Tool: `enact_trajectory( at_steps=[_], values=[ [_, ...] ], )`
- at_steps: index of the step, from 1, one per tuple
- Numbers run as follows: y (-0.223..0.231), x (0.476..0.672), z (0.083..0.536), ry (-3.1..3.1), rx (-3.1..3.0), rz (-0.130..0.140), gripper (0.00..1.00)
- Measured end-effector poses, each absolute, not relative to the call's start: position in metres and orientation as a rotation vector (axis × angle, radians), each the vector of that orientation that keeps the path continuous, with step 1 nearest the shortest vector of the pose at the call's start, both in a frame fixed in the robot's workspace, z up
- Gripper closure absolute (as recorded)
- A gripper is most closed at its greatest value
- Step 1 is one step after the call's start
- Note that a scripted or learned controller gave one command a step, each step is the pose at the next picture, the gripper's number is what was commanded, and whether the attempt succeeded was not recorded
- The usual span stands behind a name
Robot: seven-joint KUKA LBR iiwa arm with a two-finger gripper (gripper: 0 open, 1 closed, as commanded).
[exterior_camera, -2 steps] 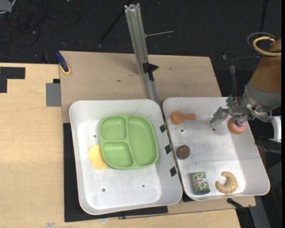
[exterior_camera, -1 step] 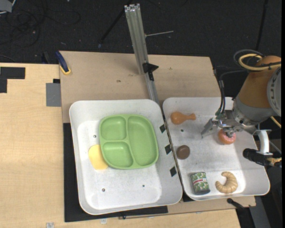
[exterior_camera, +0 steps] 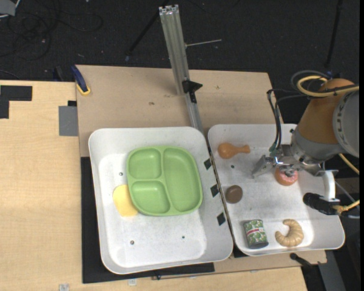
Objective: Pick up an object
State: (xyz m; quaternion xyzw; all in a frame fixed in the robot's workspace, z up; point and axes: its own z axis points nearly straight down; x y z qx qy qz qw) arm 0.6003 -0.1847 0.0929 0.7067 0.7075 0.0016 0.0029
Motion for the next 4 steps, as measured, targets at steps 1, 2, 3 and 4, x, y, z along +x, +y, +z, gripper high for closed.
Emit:
enact_trajectory(
  at_steps=[1, 2, 3, 4],
  values=[
    [-0.189, 0.602, 0.106, 2.205, 2.207, 0.004, 1.0],
    [-0.185, 0.598, 0.167, 2.22, 2.219, 0.003, 1.0],
    [-0.194, 0.603, 0.217, 2.221, 2.217, 0.002, 1.0],
    [-0.195, 0.604, 0.262, 2.221, 2.217, 0.003, 1.0]
  ],
)
